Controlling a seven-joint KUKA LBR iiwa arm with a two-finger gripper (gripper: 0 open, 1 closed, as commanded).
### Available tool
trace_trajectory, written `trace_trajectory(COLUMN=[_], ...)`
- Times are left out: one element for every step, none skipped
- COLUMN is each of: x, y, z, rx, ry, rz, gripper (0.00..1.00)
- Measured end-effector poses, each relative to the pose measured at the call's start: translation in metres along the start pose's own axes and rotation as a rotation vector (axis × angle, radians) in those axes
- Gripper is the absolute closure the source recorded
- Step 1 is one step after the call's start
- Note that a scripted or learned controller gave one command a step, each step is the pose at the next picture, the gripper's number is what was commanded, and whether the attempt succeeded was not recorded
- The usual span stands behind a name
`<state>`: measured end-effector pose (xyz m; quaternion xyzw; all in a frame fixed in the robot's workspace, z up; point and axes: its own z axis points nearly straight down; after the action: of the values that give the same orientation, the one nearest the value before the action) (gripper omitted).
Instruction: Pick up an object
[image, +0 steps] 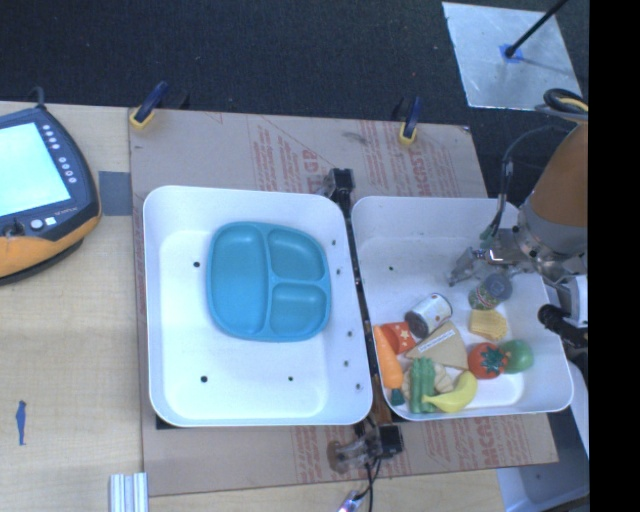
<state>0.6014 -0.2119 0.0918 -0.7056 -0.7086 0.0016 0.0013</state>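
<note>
Claw (478, 262) down low over the right bin (400, 225), in its upper right part, metal fingers splayed out to the left; nothing seen between them, but open or closed, cannot tell from this slanted look. Just beside the fingertips, to the lower right, a small round greyish object (491, 291), blurry, apparently not gripped. Below that, a pale yellow wedge (488, 323). Further left, a little silver can (429, 314) lying on its side. Lower down, a crowd of toy food bunched along the bin's bottom edge: red tomato (485, 360) touching a green piece (517, 354), yellow banana (452, 393), green vegetable (421, 383), orange carrot (388, 358) against the left wall. Behind the claw, grey arm with its orange band (562, 182) coming in from the right. Across the divide, left bin (175, 300) carrying a blue compartment plate (268, 281). Far left on the bench, a teach pendant (38, 195) with a lit screen.
</note>
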Motion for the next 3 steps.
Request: trace_trajectory(x=[0.000,0.038,0.000], y=[0.055,-0.012,0.007], z=[-0.001,0.000,0.000], rx=[-0.002,0.001,-0.002], ry=[0.001,0.000,0.000], rz=[0.001,-0.001,0.002], gripper=[0.00,0.00,0.00])
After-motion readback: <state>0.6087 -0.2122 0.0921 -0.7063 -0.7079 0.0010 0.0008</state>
